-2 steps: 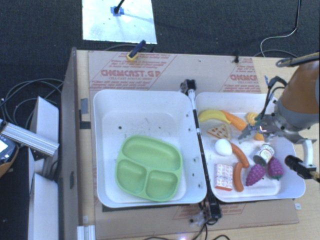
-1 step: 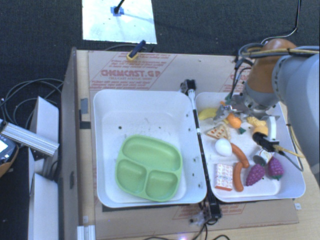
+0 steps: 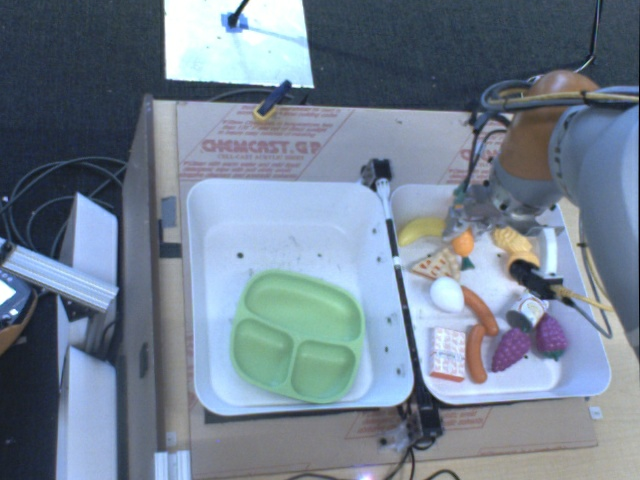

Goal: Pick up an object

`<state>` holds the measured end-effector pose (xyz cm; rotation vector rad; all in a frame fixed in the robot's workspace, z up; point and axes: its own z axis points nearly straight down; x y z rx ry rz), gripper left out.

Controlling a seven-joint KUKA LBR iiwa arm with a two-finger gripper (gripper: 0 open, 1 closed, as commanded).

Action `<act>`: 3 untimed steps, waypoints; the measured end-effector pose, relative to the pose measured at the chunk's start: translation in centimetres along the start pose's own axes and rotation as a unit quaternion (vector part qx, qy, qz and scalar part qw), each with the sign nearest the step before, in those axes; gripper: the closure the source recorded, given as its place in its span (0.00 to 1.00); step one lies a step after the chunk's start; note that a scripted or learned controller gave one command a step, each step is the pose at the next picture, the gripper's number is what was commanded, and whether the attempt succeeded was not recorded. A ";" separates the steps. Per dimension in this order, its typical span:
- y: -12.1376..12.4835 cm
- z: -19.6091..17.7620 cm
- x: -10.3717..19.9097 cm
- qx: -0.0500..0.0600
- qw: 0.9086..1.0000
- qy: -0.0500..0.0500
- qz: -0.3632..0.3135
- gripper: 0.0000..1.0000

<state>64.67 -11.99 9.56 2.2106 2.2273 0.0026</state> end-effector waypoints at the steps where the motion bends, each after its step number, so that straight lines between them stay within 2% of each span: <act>1: -2.5 -9.1 5.0 -0.001 1.000 0.001 0.001 1.00; 2: -3.8 -8.9 9.7 0.001 1.000 0.001 0.001 1.00; 3: -11.7 -9.6 12.6 0.001 1.000 0.001 0.003 1.00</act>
